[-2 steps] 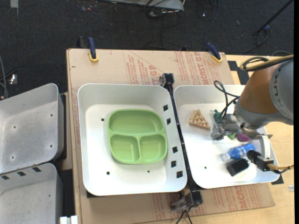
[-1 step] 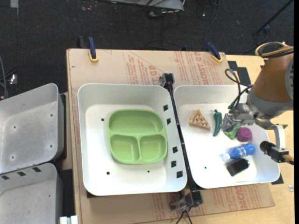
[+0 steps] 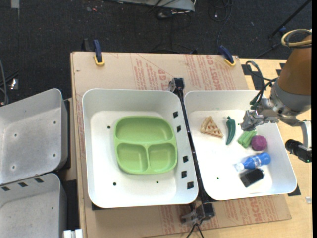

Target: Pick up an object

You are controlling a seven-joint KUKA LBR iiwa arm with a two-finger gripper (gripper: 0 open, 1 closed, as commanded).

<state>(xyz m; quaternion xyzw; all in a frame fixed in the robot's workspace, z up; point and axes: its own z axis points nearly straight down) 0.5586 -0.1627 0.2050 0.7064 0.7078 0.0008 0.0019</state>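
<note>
- Two shallow white bins sit side by side on a cardboard-covered bench, seen from above at a slant.
- The left bin (image 3: 99, 148) holds a light green divided plate (image 3: 145, 144) with three compartments, lying flat near the bin's middle.
- The right bin (image 3: 208, 182) holds several small objects, all in its right half or centre.
- A tan wedge-shaped toy (image 3: 211, 127), like a slice of pizza or cheese with holes, lies toward the upper middle of the right bin.
- Just right of it lies a dark green pepper-shaped toy (image 3: 230, 130), long and narrow, pointing roughly up and down.
- Farther right are a small light green block (image 3: 246, 138) and a round purple object (image 3: 258, 143), touching or nearly touching each other.
- Below them lies a blue bottle (image 3: 255, 161) on its side with a pale cap end toward the left.
- A black rectangular object (image 3: 251, 177) lies just below the bottle, near the bin's lower right corner.
- The grey arm with its orange band reaches in from the right; its gripper (image 3: 250, 122) hangs over the right bin, just above the light green block and beside the pepper-shaped toy.
- Whether the gripper's fingers are apart or together cannot be made out, and nothing is visibly held between them.
</note>
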